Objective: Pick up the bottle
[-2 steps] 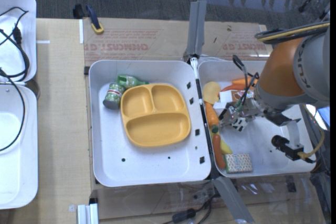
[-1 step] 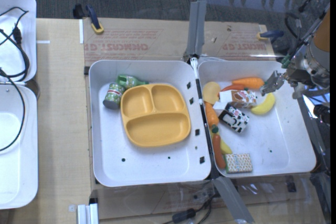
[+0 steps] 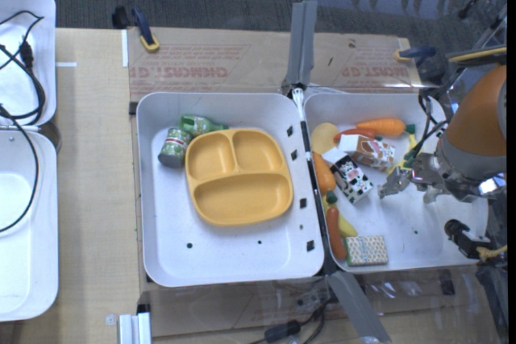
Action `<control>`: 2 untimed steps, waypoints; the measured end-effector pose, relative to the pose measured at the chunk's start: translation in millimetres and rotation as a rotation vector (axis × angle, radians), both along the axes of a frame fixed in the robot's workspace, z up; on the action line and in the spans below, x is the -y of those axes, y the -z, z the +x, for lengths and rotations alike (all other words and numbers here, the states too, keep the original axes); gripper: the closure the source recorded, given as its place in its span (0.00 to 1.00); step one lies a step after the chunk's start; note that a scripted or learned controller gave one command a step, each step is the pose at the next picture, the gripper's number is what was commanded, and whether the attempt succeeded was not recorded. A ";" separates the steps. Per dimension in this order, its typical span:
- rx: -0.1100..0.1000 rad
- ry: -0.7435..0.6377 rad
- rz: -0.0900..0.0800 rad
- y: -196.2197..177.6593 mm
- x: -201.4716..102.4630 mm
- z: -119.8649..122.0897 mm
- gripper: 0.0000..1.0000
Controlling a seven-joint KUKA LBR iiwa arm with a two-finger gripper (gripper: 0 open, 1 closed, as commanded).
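Observation:
The bottle [image 3: 175,144] is small, with a green label, and lies in the left bin [image 3: 161,238] near its upper left corner. It rests against the rim of a yellow divided plate [image 3: 239,175]. A green leafy item [image 3: 200,124] lies just above it. My gripper [image 3: 397,183] hangs low over the middle of the right bin [image 3: 419,242], far to the right of the bottle. It sits just right of a black-and-white cow-patterned box [image 3: 352,177]. Nothing shows held in it.
The right bin holds carrots [image 3: 380,126], an orange carrot along the divider [image 3: 323,172], a pale round piece [image 3: 324,136], a wrapped snack [image 3: 375,151] and a small patterned packet [image 3: 367,250]. A metal divider post [image 3: 301,44] stands between the bins. A white sink-like tray [image 3: 24,133] lies at far left.

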State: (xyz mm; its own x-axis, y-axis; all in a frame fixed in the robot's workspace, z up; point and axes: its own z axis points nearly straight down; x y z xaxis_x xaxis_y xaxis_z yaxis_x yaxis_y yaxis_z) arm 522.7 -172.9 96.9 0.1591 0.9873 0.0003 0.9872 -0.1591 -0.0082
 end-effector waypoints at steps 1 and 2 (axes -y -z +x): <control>0.000 -0.104 0.001 9.4 -66.0 -41.6 0.00; 0.000 0.179 -0.003 9.6 -53.7 7.3 0.00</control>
